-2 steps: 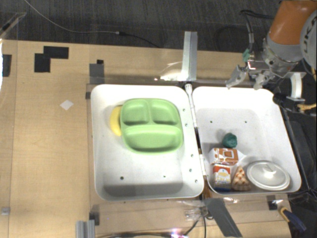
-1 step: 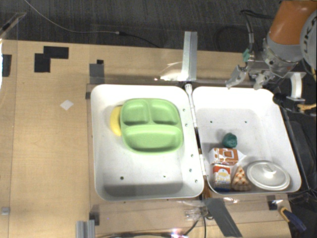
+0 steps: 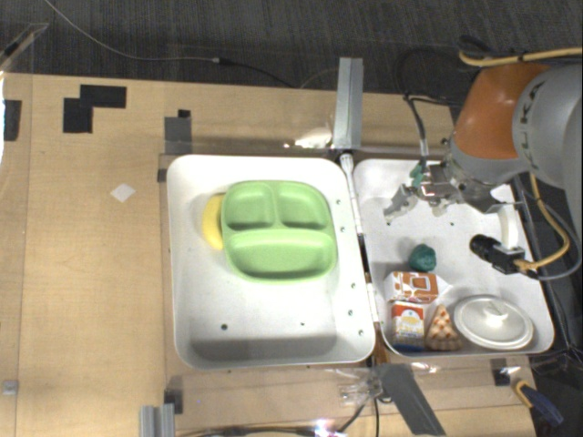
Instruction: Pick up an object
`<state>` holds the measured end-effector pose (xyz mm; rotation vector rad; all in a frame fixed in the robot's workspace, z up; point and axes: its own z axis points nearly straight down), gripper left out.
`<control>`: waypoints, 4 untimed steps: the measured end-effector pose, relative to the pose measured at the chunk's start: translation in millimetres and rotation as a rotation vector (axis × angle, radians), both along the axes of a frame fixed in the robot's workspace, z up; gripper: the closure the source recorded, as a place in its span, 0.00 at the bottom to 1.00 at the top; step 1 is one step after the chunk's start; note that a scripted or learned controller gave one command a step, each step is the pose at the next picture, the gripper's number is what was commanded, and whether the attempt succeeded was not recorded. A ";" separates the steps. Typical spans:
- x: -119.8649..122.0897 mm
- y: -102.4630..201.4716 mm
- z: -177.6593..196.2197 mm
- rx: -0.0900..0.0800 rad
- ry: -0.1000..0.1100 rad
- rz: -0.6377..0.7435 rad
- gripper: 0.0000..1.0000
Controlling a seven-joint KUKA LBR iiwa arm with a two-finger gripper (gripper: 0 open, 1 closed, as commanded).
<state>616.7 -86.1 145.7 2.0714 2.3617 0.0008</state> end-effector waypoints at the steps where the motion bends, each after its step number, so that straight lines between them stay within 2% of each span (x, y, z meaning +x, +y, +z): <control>1: -31.3 -38.6 -58.1 -0.001 -0.009 -0.043 0.00; 2: 14.4 -35.6 -59.3 -0.001 -0.007 0.115 0.00; 3: -26.9 -12.7 -57.9 -0.001 -0.008 0.070 0.00; 4: -58.4 -17.6 -57.3 -0.001 -0.012 0.007 0.00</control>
